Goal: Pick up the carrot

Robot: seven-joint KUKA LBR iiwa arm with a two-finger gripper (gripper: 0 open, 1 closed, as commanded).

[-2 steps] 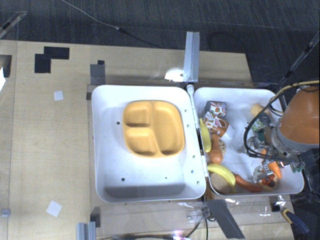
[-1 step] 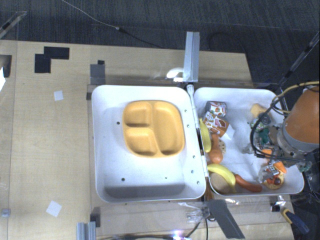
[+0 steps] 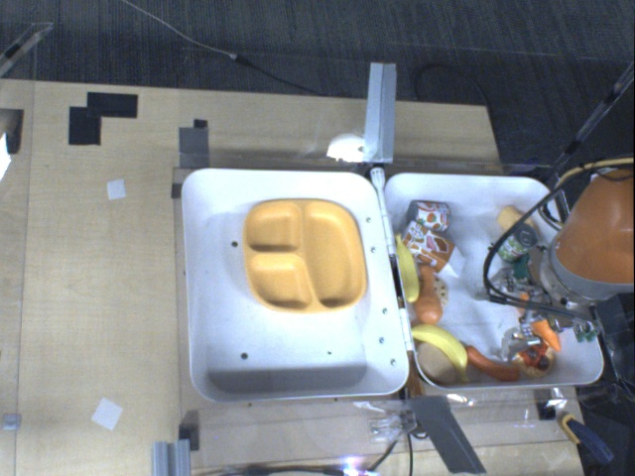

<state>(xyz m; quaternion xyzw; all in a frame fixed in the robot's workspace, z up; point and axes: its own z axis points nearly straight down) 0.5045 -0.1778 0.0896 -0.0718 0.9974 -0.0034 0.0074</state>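
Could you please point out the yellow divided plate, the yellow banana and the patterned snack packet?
Yellow divided plate (image 3: 342,228): camera view, right compartment's floor.
Yellow banana (image 3: 440,341): camera view, middle of its curved body.
Patterned snack packet (image 3: 429,230): camera view, centre of its printed face.

Even overhead light, glare on the left bin (image 3: 213,266), slightly soft focus.

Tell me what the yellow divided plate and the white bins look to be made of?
The yellow divided plate looks like matte moulded plastic: soft rounded compartment edges, no glare. The white bins seem smooth plastic or painted metal, showing faint sheen and small holes; can't say which.
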